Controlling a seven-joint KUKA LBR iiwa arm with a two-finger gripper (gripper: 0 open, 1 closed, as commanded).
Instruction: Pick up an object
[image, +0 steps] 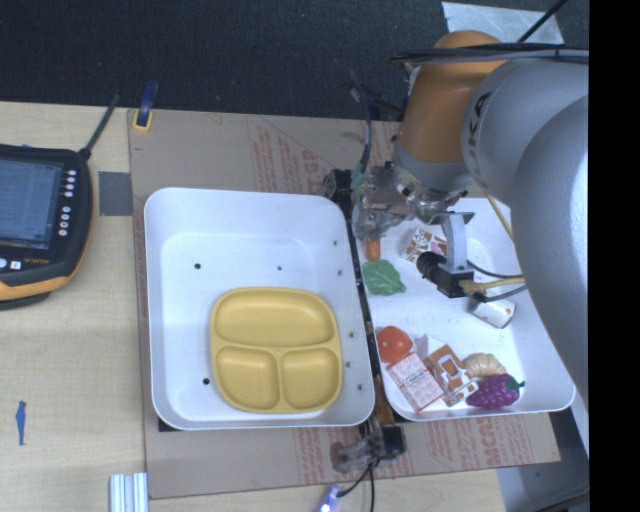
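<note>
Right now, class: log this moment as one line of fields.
arm: over right bin | gripper: near green toy | tray: left bin | tomato, grapes: untouched

A robotics lab, judging by the wooden bench (60, 380) covered with a taped-down cardboard sheet (250, 150) that carries two shallow white bins (170, 230) side by side. Marked too by an orange-edged teach pendant (40, 220) lying at the bench's left edge, its cable trailing toward the far edge, and by loose wiring clipped between the bins. Stocked with toy food and a yellow divided tray (277, 348) rather than real kitchenware, under a large grey industrial arm (530, 130) with an orange band.
</note>
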